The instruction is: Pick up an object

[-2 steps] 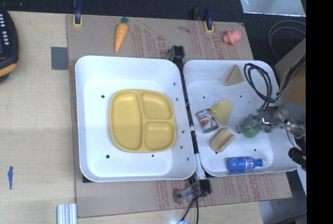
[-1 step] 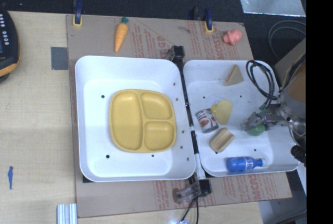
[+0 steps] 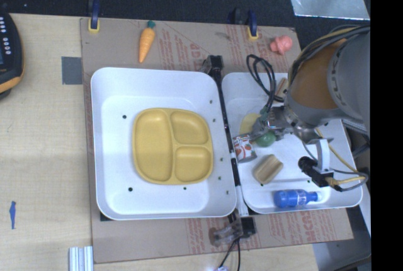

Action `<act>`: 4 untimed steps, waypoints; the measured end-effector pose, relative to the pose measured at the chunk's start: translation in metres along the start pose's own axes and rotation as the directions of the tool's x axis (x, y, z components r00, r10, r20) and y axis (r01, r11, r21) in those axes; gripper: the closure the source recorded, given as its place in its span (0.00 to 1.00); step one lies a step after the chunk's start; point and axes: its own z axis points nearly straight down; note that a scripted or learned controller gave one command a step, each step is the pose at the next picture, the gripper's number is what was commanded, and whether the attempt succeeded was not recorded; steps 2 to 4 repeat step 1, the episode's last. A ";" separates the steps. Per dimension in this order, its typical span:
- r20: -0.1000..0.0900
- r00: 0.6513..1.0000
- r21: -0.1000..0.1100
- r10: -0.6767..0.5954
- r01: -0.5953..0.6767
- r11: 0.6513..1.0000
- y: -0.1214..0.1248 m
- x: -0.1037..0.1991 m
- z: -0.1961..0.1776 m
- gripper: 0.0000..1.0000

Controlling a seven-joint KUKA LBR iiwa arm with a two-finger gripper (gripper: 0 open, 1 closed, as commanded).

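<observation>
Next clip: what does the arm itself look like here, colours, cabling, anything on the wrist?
The arm is a bulky rounded grey body with an orange band above the wrist. Black cables loop off the wrist, and thinner yellowish wires trail nearby. The gripper end is a cluster of dark and metallic parts.

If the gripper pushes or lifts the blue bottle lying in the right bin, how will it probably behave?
The blue bottle lies on its side near the right bin's front wall, so a sideways push would probably make it roll. Its rounded, smooth-looking body may slip between two fingers. It looks like small plastic, so likely light, though its contents cannot be judged.
</observation>
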 end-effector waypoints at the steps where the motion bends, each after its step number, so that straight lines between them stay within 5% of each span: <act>1: -0.007 1.000 -0.001 0.006 -0.006 1.000 0.005 0.082 -0.106 1.00; 4: -0.007 1.000 -0.001 0.006 -0.006 1.000 0.005 0.082 -0.106 1.00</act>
